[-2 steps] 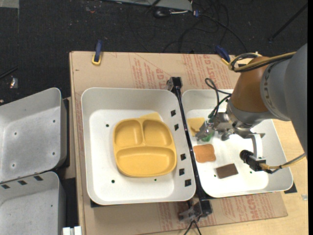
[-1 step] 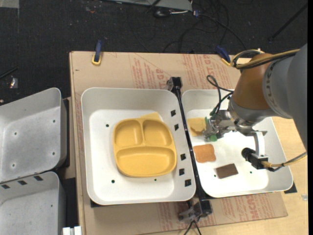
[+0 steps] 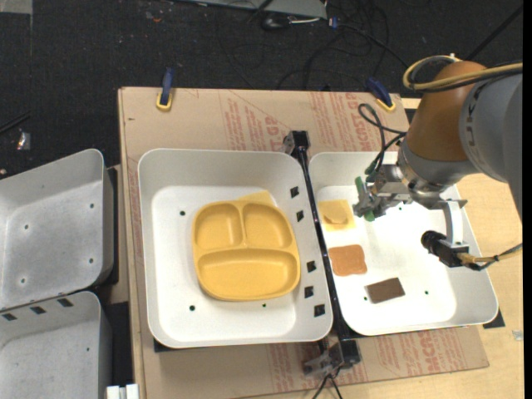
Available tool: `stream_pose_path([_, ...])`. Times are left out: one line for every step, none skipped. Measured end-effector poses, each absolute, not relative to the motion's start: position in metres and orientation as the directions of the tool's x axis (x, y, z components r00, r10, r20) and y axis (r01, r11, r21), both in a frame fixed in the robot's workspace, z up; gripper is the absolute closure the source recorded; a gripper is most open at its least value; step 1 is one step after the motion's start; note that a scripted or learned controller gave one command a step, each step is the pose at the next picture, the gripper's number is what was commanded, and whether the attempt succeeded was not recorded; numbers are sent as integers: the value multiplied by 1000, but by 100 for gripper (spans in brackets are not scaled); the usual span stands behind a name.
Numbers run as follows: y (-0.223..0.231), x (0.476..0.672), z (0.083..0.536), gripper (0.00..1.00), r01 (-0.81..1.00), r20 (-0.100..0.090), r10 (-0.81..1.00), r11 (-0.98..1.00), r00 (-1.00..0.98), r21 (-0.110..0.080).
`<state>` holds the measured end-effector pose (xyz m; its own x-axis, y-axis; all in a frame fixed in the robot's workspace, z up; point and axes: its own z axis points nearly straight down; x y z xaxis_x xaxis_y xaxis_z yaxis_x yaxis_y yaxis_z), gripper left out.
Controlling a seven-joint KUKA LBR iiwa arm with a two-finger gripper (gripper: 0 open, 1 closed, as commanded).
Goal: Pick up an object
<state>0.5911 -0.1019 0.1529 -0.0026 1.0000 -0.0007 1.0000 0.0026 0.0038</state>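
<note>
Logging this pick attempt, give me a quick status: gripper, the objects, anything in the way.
Gripper low in right bin, beside yellow piece. Orange piece and brown piece lie loose nearby. Nothing blocking.

Hidden and cut off
Arm (image 3: pixel 478 115) cropped at right edge; gripper (image 3: pixel 371 196) fingers too small to read; right bin (image 3: pixel 416 318) far part covered.

— What do we have in the right bin (image 3: pixel 474 306)?
— We see three flat pieces: a pale yellow piece (image 3: pixel 336 214) at the far left, an orange-brown square (image 3: pixel 348 260) near it, and a dark brown rectangle (image 3: pixel 385 290) nearest us, slightly tilted.
</note>
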Motion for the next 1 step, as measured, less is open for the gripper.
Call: stream_pose_path([-100, 597, 197, 100, 1000, -1, 1000, 3, -3, 5])
